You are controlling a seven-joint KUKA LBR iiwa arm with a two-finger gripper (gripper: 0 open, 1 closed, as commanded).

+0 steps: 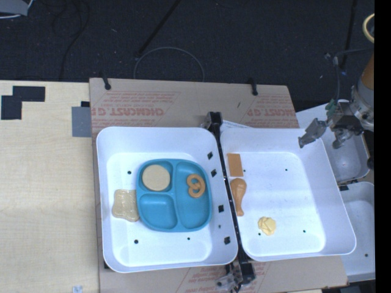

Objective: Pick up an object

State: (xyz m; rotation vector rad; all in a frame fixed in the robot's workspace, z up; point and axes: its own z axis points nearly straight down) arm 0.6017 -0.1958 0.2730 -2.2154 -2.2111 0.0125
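While my claw [324, 134] hangs wide and empty beyond the right bin's [330, 170] far right corner, nothing is gripped. Drumstick [237, 195] lies against that bin's left wall, awkward to reach.

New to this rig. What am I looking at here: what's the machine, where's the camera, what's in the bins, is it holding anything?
It's one fixed camera above a bench, looking down at a slant. The machine is a robot arm reaching in from the right; its gripper, a two-finger claw, sits at the upper right, outside the bins, with nothing visible between its fingers.

Two shallow white bins sit side by side. The left bin holds a blue tray with three compartments: a round tan cracker in one, a pretzel in another. A pale toast-like piece lies beside the tray.

The right bin holds an orange block, a drumstick-shaped toy and a small yellow lump.

Its job is to pick up an object; none is picked yet.
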